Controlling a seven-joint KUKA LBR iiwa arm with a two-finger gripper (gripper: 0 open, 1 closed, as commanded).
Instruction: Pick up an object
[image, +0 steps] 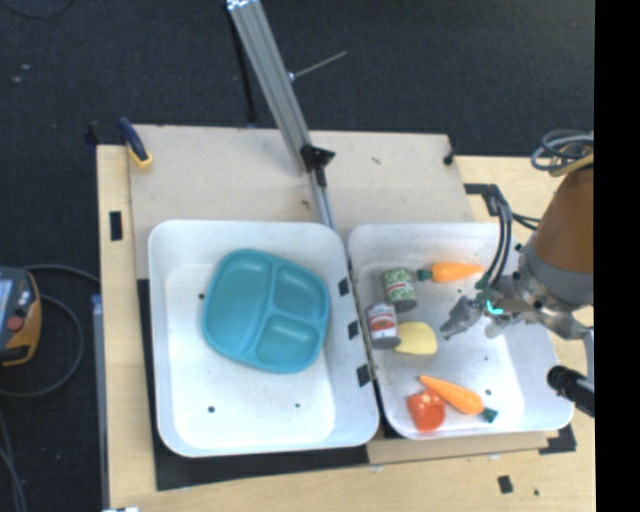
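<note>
The right bin (520, 395) holds several small items. A green-labelled can (398, 287) and a red-labelled can (382, 323) stand near its left wall, with a yellow fruit (417, 339) beside them. One orange carrot (452, 271) lies at the back of the bin. A second carrot (455, 394) lies at the front, next to a red fruit (426, 411). My gripper (462, 318) hangs over the middle of this bin, just right of the yellow fruit and below the back carrot. It is open, with nothing between its fingers.
The left bin (180, 410) carries a blue divided plate (267, 310). A slanted metal rail (283, 95) crosses the bench behind the bins. The grey and orange arm (565, 250) comes in over the right bin's right side.
</note>
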